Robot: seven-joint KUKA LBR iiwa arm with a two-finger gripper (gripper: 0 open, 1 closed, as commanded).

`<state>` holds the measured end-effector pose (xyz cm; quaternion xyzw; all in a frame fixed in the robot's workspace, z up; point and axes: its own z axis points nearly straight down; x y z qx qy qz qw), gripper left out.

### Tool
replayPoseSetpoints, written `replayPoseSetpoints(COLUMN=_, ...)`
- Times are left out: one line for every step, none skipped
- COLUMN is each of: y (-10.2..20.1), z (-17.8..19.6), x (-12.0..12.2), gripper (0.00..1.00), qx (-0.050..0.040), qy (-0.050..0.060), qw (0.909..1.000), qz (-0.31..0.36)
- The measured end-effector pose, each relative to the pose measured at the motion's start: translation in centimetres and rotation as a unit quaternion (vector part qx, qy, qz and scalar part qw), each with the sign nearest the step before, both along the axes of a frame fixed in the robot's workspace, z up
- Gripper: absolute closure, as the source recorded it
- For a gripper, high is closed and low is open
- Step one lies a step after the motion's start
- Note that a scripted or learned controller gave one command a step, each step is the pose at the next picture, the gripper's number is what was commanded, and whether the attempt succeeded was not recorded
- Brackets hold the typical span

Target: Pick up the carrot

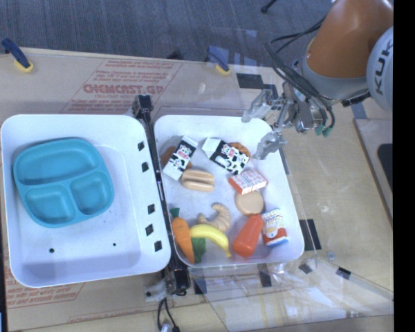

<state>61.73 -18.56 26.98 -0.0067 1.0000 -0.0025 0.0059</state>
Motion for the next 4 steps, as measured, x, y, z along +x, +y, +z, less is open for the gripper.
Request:
replayPoseSetpoints(y=-2.3, z=4.3, x=4.2, gripper=0.00, qx=-0.0001, qy=0.001, qw=0.9990, qz=0.045)
replayPoseSetpoints(y=-2.1, z=5.4, x=4.4, gripper=1.00, qx=-0.0006, qy=-0.001, qw=0.9989, qz=0.048)
replayPoseSetpoints(y=-2.6, z=12.9, x=-9.5, gripper=1.00, qx=-0.0028, qy=0.002, qw=0.9726, qz=0.233)
replayPoseSetpoints(y=-2.4, z=6.2, x=-11.0, gripper=1.00, qx=0.0002, qy=0.006, qw=0.9045, qz=0.426)
